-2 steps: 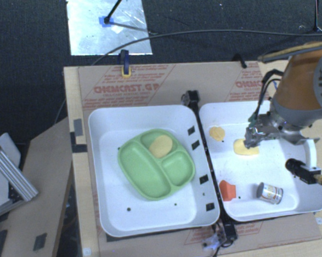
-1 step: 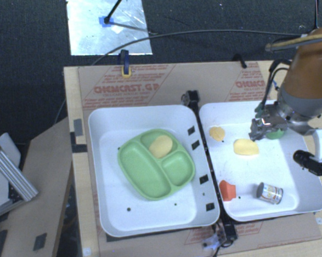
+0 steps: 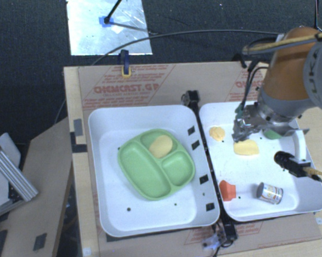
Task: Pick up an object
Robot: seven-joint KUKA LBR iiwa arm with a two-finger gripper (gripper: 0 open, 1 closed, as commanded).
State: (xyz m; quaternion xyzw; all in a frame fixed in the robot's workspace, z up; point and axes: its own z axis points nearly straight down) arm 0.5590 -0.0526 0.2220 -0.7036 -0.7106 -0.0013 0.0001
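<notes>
Right shallow white plastic bin (image 3: 298, 201): the grey arm with the orange band (image 3: 291, 66) is reaching in from 3 o'clock. The two-finger gripper (image 3: 241, 129) is hanging at about 11 o'clock of this bin's centre. Whether the gripper is apart or together cannot be told from this view. Nothing is showing as gripped.

Loose things in the right bin:
- A flat yellow wedge-shaped piece (image 3: 246, 148) is lying just beside the gripper, at its 6 o'clock. Contact cannot be told.
- A small pale yellow rounded lump (image 3: 217, 133) is lying near the gripper at its 9 o'clock, close to the bin's left wall.
- A small green object (image 3: 272, 134) is sitting at the gripper's 3 o'clock, partly hidden by the arm.
- A small orange-red block (image 3: 227, 189) is sitting at 7 o'clock of the bin's centre.
- A short silver metal can (image 3: 269, 193) is lying on its side at 6 o'clock, near the orange-red block but apart from it.

Left shallow white plastic bin (image 3: 117, 208): a light green divided plastic plate (image 3: 148, 178) is lying near its centre, turned at a slant. A pale yellow oval food piece (image 3: 161, 146) is resting in the plate's 12 o'clock compartment.
</notes>
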